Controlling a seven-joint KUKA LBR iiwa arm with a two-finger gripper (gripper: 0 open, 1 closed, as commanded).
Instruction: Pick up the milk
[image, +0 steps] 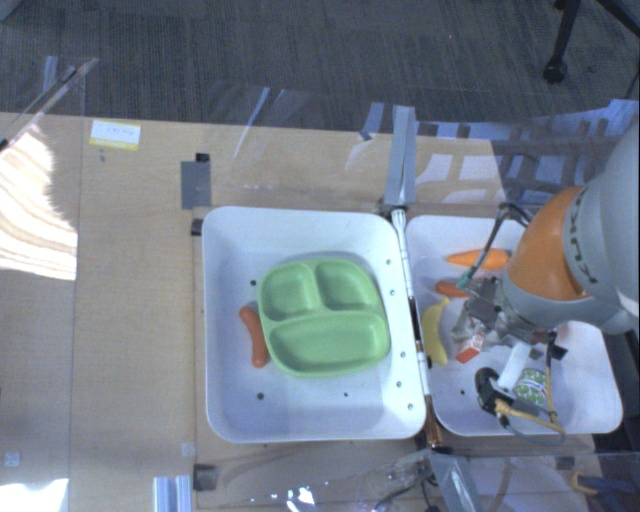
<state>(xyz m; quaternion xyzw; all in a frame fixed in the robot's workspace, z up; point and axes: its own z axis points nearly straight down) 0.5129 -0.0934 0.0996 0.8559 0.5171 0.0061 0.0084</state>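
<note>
Bench (110, 330): end effector (474, 332) in right bin (592, 398)

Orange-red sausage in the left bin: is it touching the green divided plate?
Touching. The camera view shows the orange-red sausage pressed against the left rim of the green divided plate, no gap.
</note>
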